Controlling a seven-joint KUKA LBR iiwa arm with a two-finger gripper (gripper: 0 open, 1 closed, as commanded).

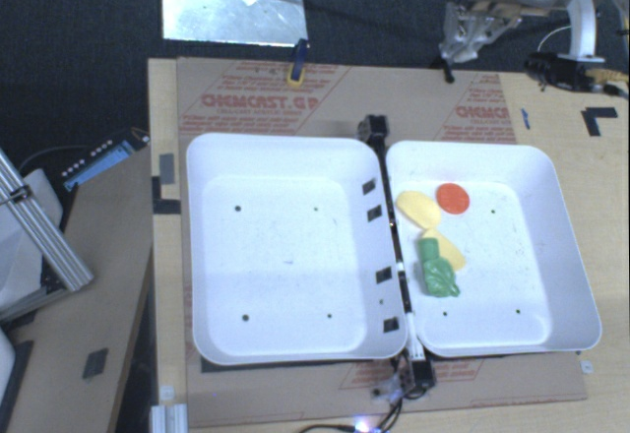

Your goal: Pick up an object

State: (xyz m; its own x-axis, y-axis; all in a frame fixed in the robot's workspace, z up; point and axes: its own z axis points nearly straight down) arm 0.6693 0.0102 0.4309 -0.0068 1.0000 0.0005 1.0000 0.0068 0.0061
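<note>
The gripper (463, 45) hangs up at the back of the bench, past the far edge of the right bin (566, 224) and well apart from everything in it. Its fingers point down toward the cardboard (266, 92) under the bins; from here I cannot tell how far apart they stand, and nothing shows between them.

The objects lie in the right bin, bunched near its left wall. A green toy (436, 269) lies with its long axis running front to back, its narrow end toward the far side. Touching it on the right is a small yellow piece (451, 251). Just behind sits a yellow oval (419, 209), its long axis slanting from far-left to near-right, and beside that a red disc (452, 198), lying flat.

The left bin (212, 254) sits alongside, joined by a black hinge strip (386, 224).
</note>
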